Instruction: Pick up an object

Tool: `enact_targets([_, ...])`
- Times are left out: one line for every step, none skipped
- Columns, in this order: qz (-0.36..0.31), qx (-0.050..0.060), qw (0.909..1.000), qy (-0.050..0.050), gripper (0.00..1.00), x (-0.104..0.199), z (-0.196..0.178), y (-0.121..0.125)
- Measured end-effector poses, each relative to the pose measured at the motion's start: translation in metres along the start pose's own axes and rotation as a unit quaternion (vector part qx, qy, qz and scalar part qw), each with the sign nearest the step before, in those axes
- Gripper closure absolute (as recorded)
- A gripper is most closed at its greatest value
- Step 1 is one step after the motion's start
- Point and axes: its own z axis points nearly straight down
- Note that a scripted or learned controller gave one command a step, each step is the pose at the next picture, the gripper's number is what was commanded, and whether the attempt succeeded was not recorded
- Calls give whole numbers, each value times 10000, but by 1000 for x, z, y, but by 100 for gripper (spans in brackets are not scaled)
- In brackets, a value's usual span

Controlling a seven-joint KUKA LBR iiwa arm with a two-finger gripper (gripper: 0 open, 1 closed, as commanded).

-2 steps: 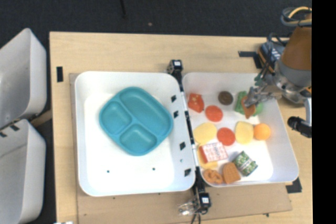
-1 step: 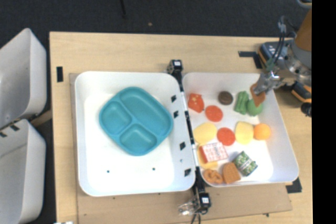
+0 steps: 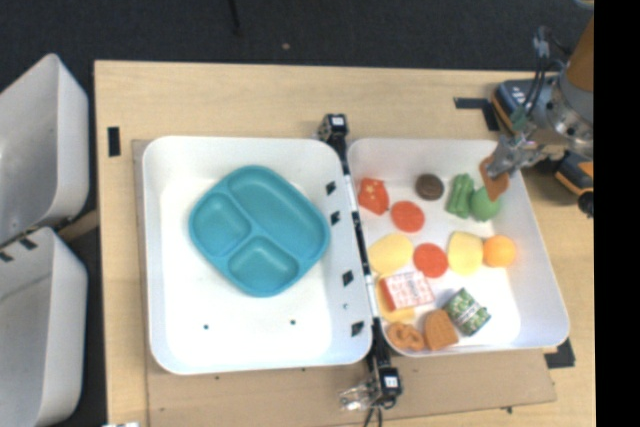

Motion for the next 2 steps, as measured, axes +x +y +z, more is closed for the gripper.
enact_targets([-3,9,10000,5,100,42,-7,-16])
enact_targets([-8,14,10000,11,100,86,-8,-30])
